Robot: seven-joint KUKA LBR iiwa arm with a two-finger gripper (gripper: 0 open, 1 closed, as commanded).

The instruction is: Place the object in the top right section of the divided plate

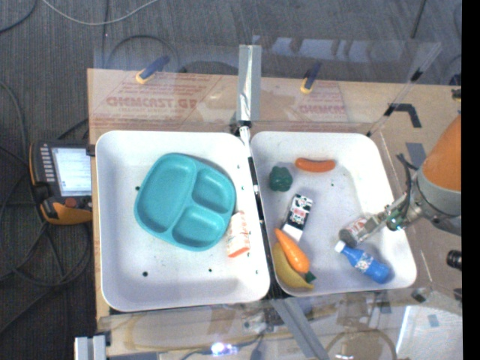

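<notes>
Camera view: carrot (pixel 294 252) overlaps banana (pixel 288 271), near blue bottle (pixel 365 263).

Teal divided plate (pixel 185 201), orange carrot (pixel 293 251), blue bottle (pixel 366 263), white bins (pixel 112 276)

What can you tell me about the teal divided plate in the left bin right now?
The teal divided plate looks like smooth moulded plastic, rounded-square, with three compartments split by raised ridges: one large on its left, two smaller on its right. It lies flat, face up, turned at a slight angle in the left white bin. Its compartments hold nothing. A small white-and-orange carton lies against its lower right edge.
</notes>
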